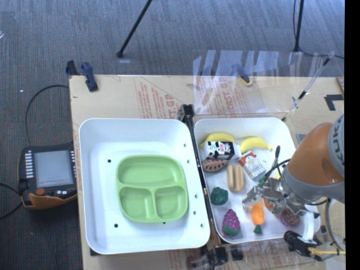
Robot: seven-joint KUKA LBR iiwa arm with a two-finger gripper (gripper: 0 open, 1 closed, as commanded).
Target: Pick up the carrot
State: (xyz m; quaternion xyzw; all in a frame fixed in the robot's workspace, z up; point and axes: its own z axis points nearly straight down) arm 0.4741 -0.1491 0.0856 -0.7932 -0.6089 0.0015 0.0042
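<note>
The carrot [257,212] lies in the right bin [286,129], near its front edge, orange body pointing away from me and its green top [258,228] toward the front wall. Just to its left sits a purple bunch of grapes [231,222], with a dark green broccoli piece [219,196] behind that and a hot dog [235,178] further back. My tool [269,198] hangs right beside the carrot's upper end, on its right, low over the bin floor; I cannot tell how wide it stands or whether it has hold of anything, since the metal parts blur together against the orange wrist. I judge this as the approach or closing stage of the grasp, with the carrot not yet lifted. The next move, as I read it, calls for centring over the carrot's body, clear of the grapes, then closing and raising straight up. A red round item [290,217] lies close on the right and could get caught. The left bin [101,134] holds a green divided plate [152,187].
</note>
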